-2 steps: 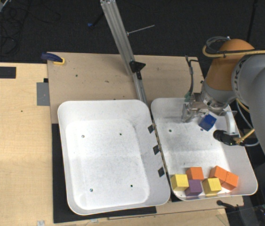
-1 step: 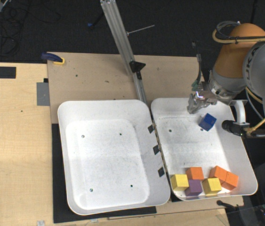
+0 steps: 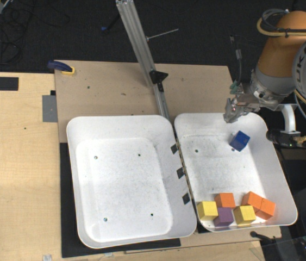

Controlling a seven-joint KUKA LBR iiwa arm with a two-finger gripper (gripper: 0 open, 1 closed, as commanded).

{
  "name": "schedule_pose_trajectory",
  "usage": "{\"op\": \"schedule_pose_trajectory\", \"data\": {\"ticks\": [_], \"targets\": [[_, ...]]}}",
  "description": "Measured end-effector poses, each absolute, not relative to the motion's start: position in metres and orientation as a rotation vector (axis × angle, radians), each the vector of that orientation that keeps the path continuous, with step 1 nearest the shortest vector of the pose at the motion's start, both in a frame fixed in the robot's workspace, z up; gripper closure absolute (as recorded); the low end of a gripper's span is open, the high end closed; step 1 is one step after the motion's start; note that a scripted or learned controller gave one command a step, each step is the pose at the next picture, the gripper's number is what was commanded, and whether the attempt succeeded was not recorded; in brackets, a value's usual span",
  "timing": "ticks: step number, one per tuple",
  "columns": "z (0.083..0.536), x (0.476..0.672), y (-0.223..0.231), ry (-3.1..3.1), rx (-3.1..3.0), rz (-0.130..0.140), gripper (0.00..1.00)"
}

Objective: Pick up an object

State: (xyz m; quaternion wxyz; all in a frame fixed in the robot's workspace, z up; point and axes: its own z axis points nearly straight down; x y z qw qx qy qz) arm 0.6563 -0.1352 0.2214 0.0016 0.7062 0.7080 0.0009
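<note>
Blue cube (image 3: 239, 140) lies in the right bin (image 3: 272, 167), just below the claw (image 3: 232, 112); whether the claw is clenched cannot be told.

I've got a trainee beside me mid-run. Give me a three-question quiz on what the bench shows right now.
1. True or false: the small blue cube lies in the right-hand shallow white bin.
2. Which is nearest the claw? A) the blue cube B) the purple cube C) the blue clamp on the board
3. Fill in: two yellow cubes sit along the bin's ____ edge.

Key: 1 true; 2 A; 3 near.
</note>
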Motion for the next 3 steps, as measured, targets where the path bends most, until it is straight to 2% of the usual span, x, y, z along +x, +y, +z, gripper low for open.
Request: {"op": "schedule_pose_trajectory", "data": {"ticks": [3], "targets": [[0.207,0.662,0.032,2.23,2.219,-0.001,1.0]]}}
